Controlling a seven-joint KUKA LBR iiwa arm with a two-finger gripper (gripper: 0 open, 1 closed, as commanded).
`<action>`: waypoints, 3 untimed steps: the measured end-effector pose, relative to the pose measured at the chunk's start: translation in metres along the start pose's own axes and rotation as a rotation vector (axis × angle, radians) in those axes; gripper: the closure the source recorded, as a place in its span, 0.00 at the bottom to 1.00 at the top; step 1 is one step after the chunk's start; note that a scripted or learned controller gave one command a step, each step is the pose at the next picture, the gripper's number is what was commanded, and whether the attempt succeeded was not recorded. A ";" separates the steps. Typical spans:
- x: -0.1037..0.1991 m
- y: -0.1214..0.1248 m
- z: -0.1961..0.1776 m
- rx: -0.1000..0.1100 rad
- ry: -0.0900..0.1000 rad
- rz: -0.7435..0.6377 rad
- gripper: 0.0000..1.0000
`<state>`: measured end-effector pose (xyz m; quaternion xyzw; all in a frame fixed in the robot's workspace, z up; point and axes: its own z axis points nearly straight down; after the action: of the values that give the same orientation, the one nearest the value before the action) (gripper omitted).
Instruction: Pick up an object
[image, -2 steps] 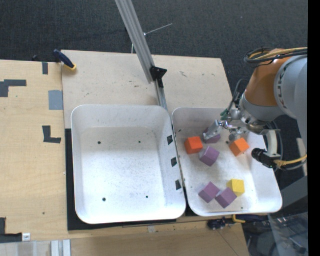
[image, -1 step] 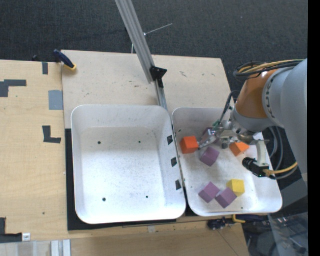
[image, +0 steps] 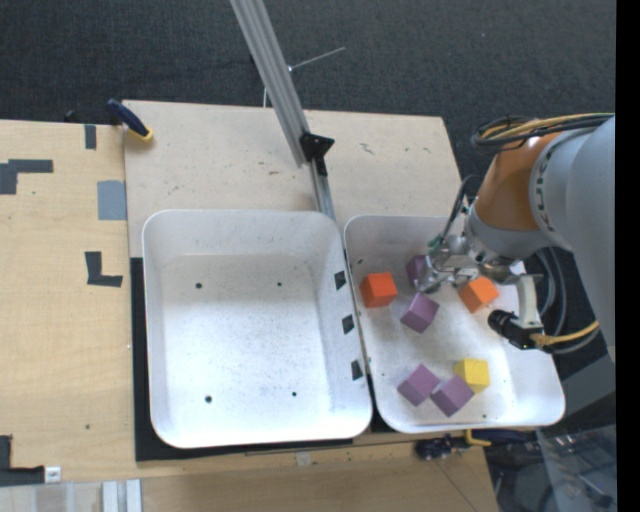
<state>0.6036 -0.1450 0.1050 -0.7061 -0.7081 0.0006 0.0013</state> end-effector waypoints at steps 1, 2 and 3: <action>0.000 0.001 -0.042 -0.005 -0.001 0.002 1.00; 0.000 0.003 -0.106 -0.008 -0.002 0.001 1.00; 0.000 0.003 -0.116 -0.003 0.000 0.001 1.00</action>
<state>0.6070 -0.1447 0.2213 -0.7066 -0.7077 -0.0004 0.0000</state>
